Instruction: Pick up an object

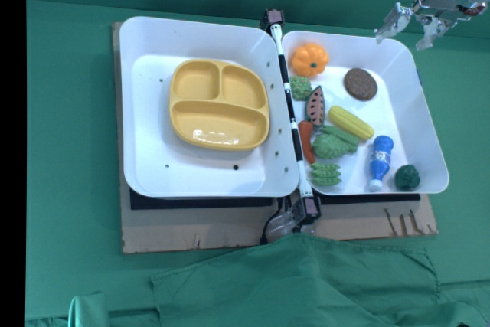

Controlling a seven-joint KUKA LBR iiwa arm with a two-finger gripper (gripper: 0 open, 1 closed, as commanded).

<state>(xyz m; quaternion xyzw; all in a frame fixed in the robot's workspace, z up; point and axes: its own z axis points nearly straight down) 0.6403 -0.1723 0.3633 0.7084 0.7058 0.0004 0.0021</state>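
The approach step is judged to be in hand: the gripper (407,25) is seen open and empty above the far right corner of the right bin (429,126), so a descent onto one toy (the brown disc (360,83) lies nearest) is called for next.

Desk (69,126) draped in green cloth. At centre, a brown cardboard sheet (191,230) flat on the cloth, a dark mat (199,202) showing at its 6 o'clock edge. Over that, two shallow white bins side by side, touching: left bin (145,96) toward 9 o'clock, right bin (429,142) toward 3 o'clock. At 6 o'clock, a rumpled fold of green cloth (306,283) overlapping the cardboard.
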